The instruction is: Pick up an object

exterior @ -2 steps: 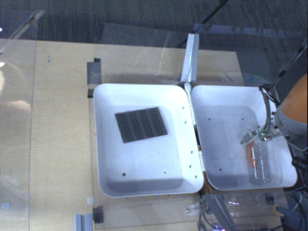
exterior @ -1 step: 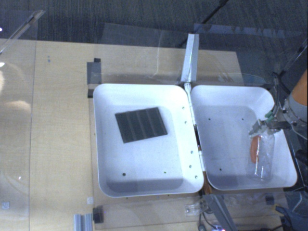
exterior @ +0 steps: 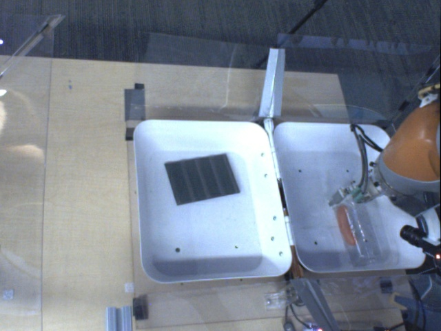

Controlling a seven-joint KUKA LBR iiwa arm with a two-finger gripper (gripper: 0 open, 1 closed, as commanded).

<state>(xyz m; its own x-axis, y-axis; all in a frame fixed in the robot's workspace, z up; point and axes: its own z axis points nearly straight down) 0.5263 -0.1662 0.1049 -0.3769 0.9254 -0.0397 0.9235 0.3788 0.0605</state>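
The arm reaches in from the right over the right bin [exterior: 310, 150], and its gripper [exterior: 355, 197] hangs low there, close above the bin floor. Whether the gripper is open or closed cannot be told — the end of it is pale, see-through and blurs into the white bin.

Just beside the gripper, on its near side toward the bottom edge of the view, lies an orange object [exterior: 345, 226]. It is slim and elongated, and its long axis runs roughly from the gripper's tip toward the bin's near wall, tilted a little to the right. It looks overlaid by something clear — a wrapper or part of the tool, hard to say which. Nothing shows it caught in the gripper, so it reads as resting on the bin floor.

The left bin [exterior: 151, 185] holds a dark ribbed pad [exterior: 202, 178], flat, a slightly turned rectangle, well apart from the gripper and across the divider between the bins.

By count: two bins, one arm, one orange object, one dark pad. The orange object is by far the nearer candidate, so a grasp would likely need the gripper shifted a touch toward the near wall and closed across the object's narrow width.
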